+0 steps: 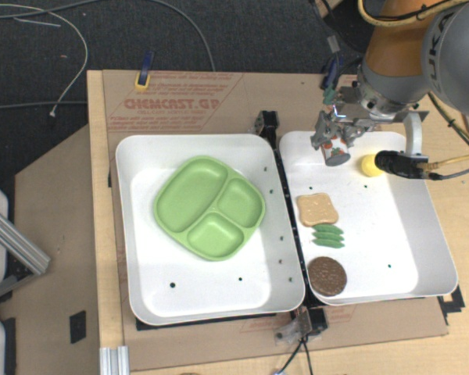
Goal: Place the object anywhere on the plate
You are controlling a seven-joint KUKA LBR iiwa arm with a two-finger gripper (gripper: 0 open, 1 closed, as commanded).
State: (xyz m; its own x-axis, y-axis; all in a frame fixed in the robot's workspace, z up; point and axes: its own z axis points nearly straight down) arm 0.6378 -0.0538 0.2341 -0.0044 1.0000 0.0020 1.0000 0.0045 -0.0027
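Two bins, plate in the left one, food items in the right one

Left bin (133,233): green three-compartment plate (209,207), set at a slant, nothing on it.

Right bin (406,248): tan toast slice (316,208) near the left wall, green pea pods (328,235) just below it, brown round patty (327,276) at the near left corner. Yellow object (370,165) at the far side, partly hidden by a black part of the arm.

Pincer (335,151) sits over the right bin's far left corner, well apart from the plate. Cannot tell whether it is spread or pressed together; nothing visibly pinched. Both bins rest on the cardboard-covered desk (102,170).
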